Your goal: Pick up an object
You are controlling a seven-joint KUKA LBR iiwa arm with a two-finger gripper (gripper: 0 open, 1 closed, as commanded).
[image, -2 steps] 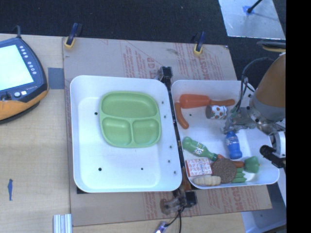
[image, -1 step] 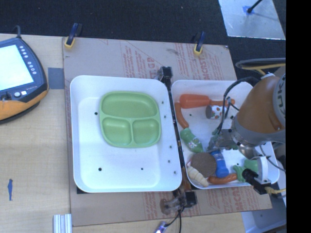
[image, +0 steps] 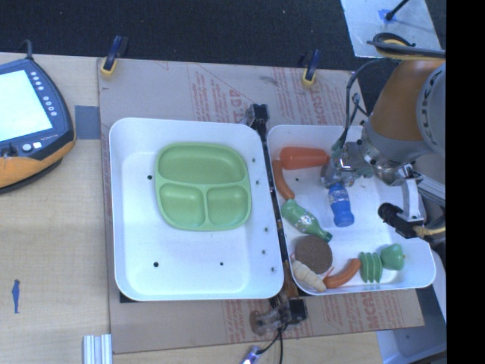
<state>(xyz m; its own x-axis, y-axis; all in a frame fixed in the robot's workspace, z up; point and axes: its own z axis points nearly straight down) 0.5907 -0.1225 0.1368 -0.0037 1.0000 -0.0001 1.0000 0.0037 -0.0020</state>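
Camera view: gripper point(image: 339, 174) hangs low in the right bin point(image: 424, 275), directly above a blue bottle point(image: 340, 205); finger state unclear.

Small blue bottle point(image: 341, 205), upright-ish in right bin point(image: 424, 279), cap just under hand point(image: 339, 174).

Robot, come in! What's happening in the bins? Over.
Gripper low in right bin, just above blue bottle. Nothing seen held. Orange carrot and green bottle close by.

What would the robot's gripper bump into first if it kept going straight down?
Probably the blue bottle: the gripper sits right above its cap in the right bin. Depth is hard to judge here.
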